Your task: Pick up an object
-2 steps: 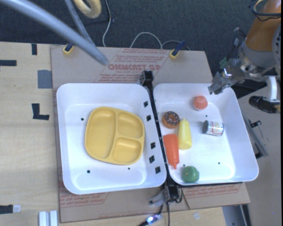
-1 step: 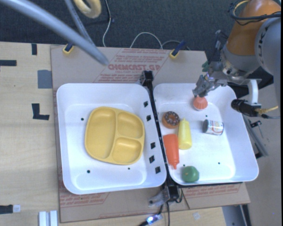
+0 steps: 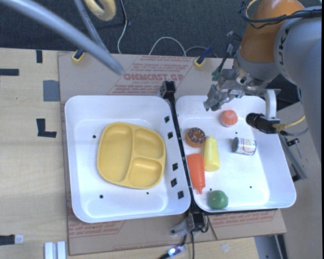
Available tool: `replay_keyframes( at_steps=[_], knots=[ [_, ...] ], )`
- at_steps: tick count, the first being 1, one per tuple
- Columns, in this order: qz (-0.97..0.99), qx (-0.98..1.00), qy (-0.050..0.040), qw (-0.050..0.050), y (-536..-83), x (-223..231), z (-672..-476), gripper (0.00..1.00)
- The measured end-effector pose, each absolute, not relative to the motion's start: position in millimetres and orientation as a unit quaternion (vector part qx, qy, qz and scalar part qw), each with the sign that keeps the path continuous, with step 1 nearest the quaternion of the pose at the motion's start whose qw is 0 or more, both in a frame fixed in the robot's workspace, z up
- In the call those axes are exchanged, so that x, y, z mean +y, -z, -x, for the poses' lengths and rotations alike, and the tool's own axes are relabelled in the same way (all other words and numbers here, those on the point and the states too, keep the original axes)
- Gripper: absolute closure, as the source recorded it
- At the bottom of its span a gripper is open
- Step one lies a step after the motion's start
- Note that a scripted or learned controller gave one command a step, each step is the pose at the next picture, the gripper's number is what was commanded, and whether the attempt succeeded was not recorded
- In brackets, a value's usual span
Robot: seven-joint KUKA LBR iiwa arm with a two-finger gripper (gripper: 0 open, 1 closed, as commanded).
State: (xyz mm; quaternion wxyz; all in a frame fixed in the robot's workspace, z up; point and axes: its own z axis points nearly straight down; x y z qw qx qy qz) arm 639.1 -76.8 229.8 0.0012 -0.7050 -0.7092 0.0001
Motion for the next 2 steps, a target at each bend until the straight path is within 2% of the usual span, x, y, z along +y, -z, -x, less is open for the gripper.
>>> replay_keyframes(
  at_steps=[1, 2],
  knots=[
    [0.705, -0.709, -0.0005, 0.001, -218, -23, -638.8, 1.00],
    [0.705, -0.710, 0.0005, 0.001, -227, 27, -632.9, 1.00]
  ],
)
